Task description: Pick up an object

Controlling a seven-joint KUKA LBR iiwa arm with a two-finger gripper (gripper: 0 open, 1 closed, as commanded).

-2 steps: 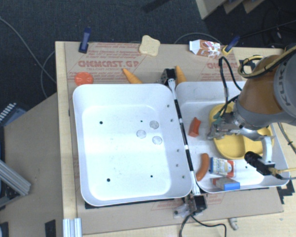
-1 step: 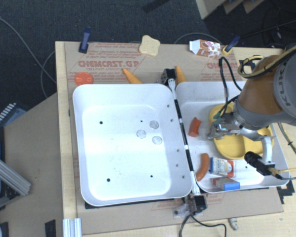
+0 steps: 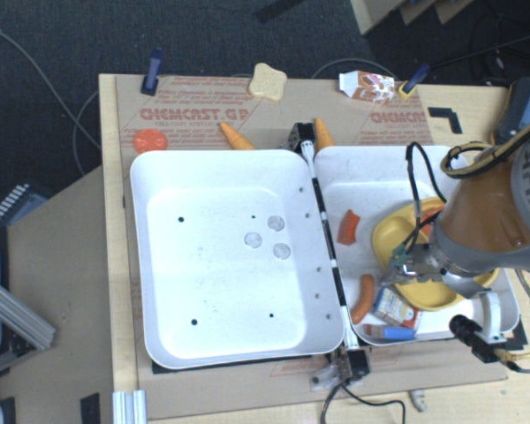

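Dark carpet surrounds a wooden surface (image 3: pixel 247 396) that carries two shallow white bins side by side on printed cardboard. Left of the divider, the left bin (image 3: pixel 159 237) holds three small round translucent discs (image 3: pixel 267 237) grouped near its middle. On the other side, the right bin (image 3: pixel 371 170) is crowded: a small red-orange block (image 3: pixel 349 227) lies near its left wall, a yellow bowl-like object (image 3: pixel 397 237) sits in the middle, an orange sausage-shaped piece (image 3: pixel 363 298) lies tilted near the front left corner, and just beside that piece is a small printed packet (image 3: pixel 395 308) with a blue pen-like item (image 3: pixel 390 333) at the front rim. Reaching in from the right, the grey arm (image 3: pixel 486 219) with its orange band hangs over this bin, its wrist covering part of the yellow object. At the wrist's lower left end, the jaws (image 3: pixel 401 270) point down between the yellow object and the packet; they are too small and cluttered with cable to say whether they are wide, narrow or gripping anything. Beyond the bins, on the cardboard, lie an orange disc (image 3: pixel 148 140), a tan sponge-like piece (image 3: pixel 267 80), a blue clip (image 3: pixel 151 71) and a crumpled wrapper (image 3: pixel 367 85).
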